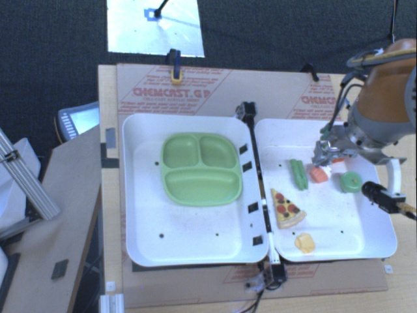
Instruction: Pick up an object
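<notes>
Gripper (322, 156) is low in the right bin (378, 240), directly over a small orange block (318, 174); whether it grips cannot be determined. Beside the block: green bean pod (298, 174) to its left, green round piece (350, 182) to its right. Pizza slice (287, 208) and yellow piece (304, 242) lie nearer the camera. The left bin (140, 233) bears a green divided plate (200, 169).

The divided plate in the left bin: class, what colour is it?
Light green; the divided plate shows clearly in the camera view.
</notes>
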### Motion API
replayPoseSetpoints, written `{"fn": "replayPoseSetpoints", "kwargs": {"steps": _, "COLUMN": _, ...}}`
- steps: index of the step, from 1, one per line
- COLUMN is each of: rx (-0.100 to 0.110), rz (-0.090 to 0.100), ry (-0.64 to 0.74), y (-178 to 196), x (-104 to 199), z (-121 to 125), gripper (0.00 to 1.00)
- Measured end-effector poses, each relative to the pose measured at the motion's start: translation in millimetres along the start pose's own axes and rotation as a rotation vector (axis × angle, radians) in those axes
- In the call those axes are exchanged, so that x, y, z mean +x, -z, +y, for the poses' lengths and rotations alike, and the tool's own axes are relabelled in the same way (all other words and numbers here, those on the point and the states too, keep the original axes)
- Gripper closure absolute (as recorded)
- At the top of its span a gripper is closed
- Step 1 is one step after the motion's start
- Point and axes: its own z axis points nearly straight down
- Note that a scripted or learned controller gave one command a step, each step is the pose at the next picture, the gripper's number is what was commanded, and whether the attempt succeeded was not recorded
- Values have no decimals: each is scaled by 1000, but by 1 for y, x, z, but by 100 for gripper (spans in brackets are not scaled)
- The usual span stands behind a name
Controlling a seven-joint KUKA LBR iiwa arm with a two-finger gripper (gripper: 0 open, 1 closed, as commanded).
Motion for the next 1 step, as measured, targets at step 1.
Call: {"fn": "replayPoseSetpoints", "kwargs": {"steps": 1, "rx": 1, "rz": 0, "ry": 0, "y": 46, "x": 1, "z": 8, "gripper": 100}}
